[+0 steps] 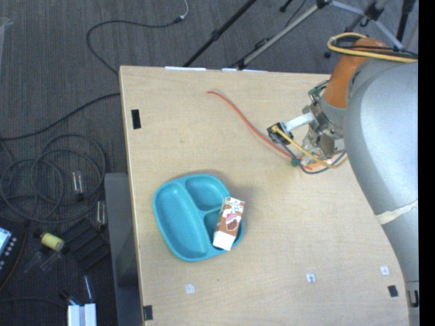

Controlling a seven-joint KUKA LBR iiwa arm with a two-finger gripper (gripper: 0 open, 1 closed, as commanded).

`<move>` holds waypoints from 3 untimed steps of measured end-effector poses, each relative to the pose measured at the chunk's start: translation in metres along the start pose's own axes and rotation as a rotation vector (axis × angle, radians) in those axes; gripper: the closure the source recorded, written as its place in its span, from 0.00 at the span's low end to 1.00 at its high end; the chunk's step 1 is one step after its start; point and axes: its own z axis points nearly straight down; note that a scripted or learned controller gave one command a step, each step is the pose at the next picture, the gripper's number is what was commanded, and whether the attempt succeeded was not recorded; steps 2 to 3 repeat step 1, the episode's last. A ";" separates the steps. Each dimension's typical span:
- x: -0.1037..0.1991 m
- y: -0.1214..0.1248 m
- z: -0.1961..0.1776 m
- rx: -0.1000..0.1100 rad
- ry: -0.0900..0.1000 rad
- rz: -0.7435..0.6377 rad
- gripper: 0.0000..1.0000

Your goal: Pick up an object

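A blue divided plate [182, 217] lies on the pale wooden bench top [272, 250], left of centre and towards the front. A small white and brown carton [229, 224] rests on the plate's right side, reaching over its rim. My gripper [314, 147] is at the right of the bench, low over bare wood. It is far from the plate and carton, up and to their right. Wires and the grey arm [384, 128] crowd around it, and nothing is seen in its grasp.
A thin red wire [234, 111] trails across the bench from the upper middle towards the gripper. The bench's left edge drops to a dark carpet with cables and small boxes [54, 202]. Tripod legs [299, 19] stand beyond the far edge.
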 end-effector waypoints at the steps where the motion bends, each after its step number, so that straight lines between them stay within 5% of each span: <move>1: 0.017 -0.073 -0.088 0.008 -0.004 -0.091 1.00; 3: 0.017 -0.073 -0.088 0.008 -0.004 -0.091 1.00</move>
